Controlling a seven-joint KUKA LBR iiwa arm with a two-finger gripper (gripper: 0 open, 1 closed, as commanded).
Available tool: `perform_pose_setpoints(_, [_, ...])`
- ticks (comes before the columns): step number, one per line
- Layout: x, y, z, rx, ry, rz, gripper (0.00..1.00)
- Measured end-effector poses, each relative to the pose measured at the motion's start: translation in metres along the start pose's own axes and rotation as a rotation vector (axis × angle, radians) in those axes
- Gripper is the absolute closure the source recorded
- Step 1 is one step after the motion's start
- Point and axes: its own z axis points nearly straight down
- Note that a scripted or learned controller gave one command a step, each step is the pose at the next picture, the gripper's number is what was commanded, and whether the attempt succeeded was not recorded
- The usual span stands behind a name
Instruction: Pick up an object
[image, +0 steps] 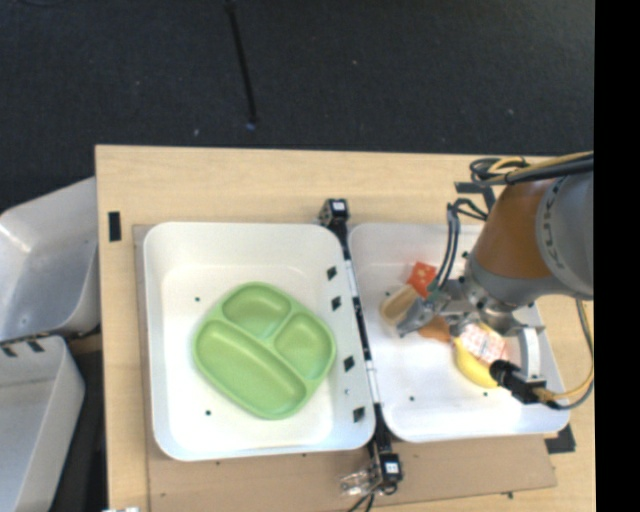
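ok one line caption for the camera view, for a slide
KUKA arm's gripper low in the right bin among a banana and small items; green divided plate in the left bin.

Glossy green plastic tray (264, 349), smooth white bins (160, 400), matt wooden bench (220, 185)

A robot arm (560, 225) with a rounded grey casing and a wide orange band (510, 235) above the wrist. Thin black cables loop along its far side and down its left side. The end effector (425, 315) is grey metal, with a small black fitting and a cable on its near right side.
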Motion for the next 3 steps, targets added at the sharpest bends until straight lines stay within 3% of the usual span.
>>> perform_pose_setpoints(1, [-0.001, 0.002, -0.014, -0.007, 0.000, 0.007, 1.00])
perform_pose_setpoints(3, [-0.009, -0.003, -0.117, -0.012, -0.002, -0.009, 1.00])
